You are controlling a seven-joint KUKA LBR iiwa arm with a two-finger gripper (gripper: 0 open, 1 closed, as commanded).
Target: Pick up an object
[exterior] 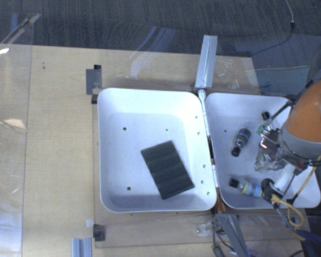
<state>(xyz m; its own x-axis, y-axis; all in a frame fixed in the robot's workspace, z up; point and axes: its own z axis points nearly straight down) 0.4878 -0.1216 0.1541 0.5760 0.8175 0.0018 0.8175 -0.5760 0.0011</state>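
Although I am looking down at a slant from above, I can make out both white bins on the wooden bench (53,143). The left bin (109,143) holds one thing, a dark ribbed rectangular pad (167,169), lying flat and turned at an angle near the bin's middle.

The right bin (224,111) holds the arm's working end. The arm, grey with its orange band (310,116), comes in from the right, and the gripper (267,162) hangs low over the right half of that bin. From this angle I cannot tell how the claw stands or whether anything is in it; the metal and cables there blur together.

Three small things lie in the right bin. A small dark bottle (241,141) lies tilted just left of the gripper, apart from it. A pale bottle with a dark cap (246,187) lies on its side near the bin's front edge, below and slightly left of the gripper. A tiny black piece (265,115) sits near the back, above the gripper. None of them visibly touches the claw.
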